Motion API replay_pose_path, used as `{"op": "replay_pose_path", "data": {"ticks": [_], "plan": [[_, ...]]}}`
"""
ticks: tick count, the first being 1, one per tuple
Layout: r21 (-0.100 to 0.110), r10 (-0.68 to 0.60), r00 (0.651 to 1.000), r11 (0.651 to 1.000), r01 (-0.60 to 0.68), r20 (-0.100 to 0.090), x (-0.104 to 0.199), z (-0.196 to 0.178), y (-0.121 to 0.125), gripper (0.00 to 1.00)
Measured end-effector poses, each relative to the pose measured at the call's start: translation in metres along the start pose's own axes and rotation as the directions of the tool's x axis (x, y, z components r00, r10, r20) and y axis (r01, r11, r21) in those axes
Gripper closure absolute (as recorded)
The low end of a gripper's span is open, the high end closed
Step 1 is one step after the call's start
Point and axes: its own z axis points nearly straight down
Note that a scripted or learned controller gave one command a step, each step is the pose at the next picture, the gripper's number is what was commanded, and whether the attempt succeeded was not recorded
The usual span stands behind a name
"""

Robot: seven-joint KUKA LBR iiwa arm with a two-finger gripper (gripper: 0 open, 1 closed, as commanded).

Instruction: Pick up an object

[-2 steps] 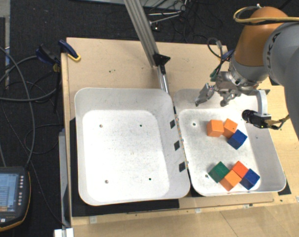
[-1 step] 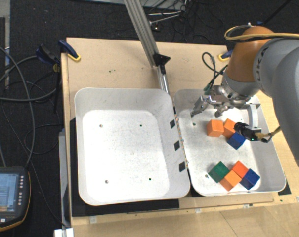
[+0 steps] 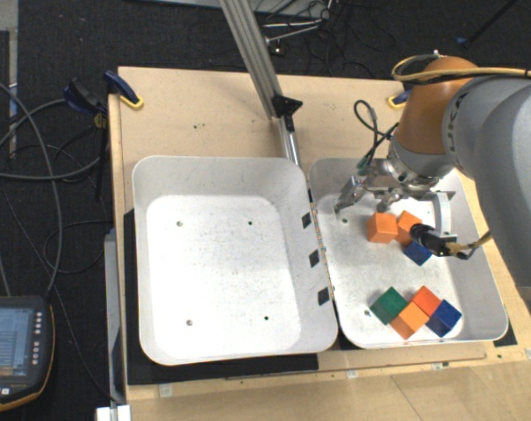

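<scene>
Pale wooden bench (image 3: 204, 112) is noted, with two bins side by side on it. The left shallow white plastic bin (image 3: 160, 235) lies well apart from the tool and is not judged relevant to the coming move.

The right shallow white plastic bin (image 3: 353, 270) is recorded as holding the blocks. The tool (image 3: 360, 205) is seen over this bin's far-left part. Its fingers are spread apart and nothing is seen between them.

Nearest candidate: a small orange cube (image 3: 383, 227), lying just right of the tool and slightly toward the bin's near edge. As a cube it has no long axis worth noting.

A dark blue block (image 3: 417, 253) is seen further right. A green cube (image 3: 389, 305) sits in a tight cluster of blocks near the bin's near-right corner, well apart from the tool.

Arm pose: grey links are seen entering from the right, with the orange band (image 3: 432, 103) above a wrist bent downward and the tool angled down and leftward.

Judgement: a short shift right and nearward, then a descent, would be required.
</scene>
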Motion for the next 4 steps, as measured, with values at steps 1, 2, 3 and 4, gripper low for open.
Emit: {"op": "replay_pose_path", "data": {"ticks": [1,2,3,4], "plan": [[-0.005,0.001,1.000,1.000,-0.001,0.001,0.000,-0.012,0.001,1.00],[-0.010,0.000,1.000,1.000,0.000,0.002,-0.010,-0.067,0.005,1.00],[-0.010,-0.004,1.000,1.000,0.004,0.001,-0.003,-0.113,0.008,1.00],[-0.011,-0.003,1.000,1.000,0.003,0.002,-0.003,-0.167,0.009,1.00]]}}
